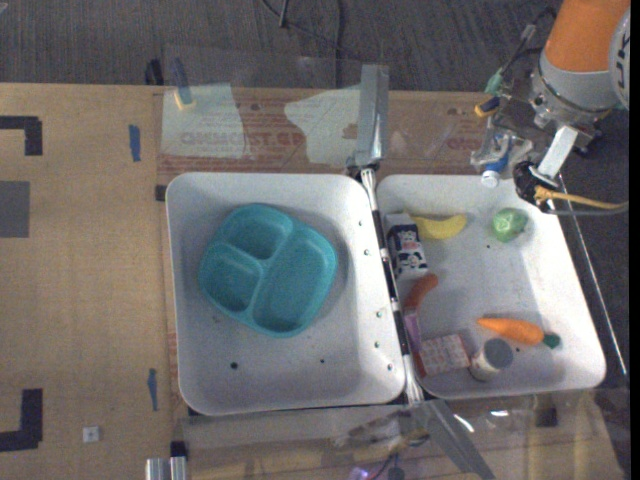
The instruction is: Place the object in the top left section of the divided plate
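Divided plate point(268, 268), tilted, long axis lower-right

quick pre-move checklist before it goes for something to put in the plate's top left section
1. Divided plate sits flat in the left bin: ok.
2. Plate sections bare, nothing blocking the top left one: ok.
3. Items within the right bin: banana, green piece, carrot, sausage, carton all lie apart: ok.
4. Gripper holding an item: not ok, it hangs over the right bin's top edge and nothing shows between its fingers.
5. Finger opening: cannot tell.
6. Which object is meant: cannot tell.
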Controlling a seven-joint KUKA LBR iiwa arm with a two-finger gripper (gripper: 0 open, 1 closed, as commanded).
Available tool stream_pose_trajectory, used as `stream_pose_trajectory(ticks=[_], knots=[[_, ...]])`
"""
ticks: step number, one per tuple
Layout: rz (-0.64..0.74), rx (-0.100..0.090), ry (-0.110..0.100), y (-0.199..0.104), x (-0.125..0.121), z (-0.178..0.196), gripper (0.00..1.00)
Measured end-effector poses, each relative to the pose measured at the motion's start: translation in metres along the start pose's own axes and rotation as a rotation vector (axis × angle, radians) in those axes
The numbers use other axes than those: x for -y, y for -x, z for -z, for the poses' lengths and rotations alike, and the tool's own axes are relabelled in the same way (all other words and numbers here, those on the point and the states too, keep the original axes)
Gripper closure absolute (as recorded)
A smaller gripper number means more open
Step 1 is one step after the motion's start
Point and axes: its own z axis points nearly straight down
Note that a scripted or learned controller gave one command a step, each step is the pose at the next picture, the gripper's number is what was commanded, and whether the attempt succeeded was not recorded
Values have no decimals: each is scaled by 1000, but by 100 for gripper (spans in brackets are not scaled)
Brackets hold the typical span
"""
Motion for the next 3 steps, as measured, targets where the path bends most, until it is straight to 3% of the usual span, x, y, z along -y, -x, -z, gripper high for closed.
stream_pose_trajectory(ticks=[1, 2, 3], knots=[[115, -2, -2, -48, 15, -42, 100], [101, -2, -2, -86, 179, -41, 100], [186, -2, 1, -187, 242, 10, 100]])
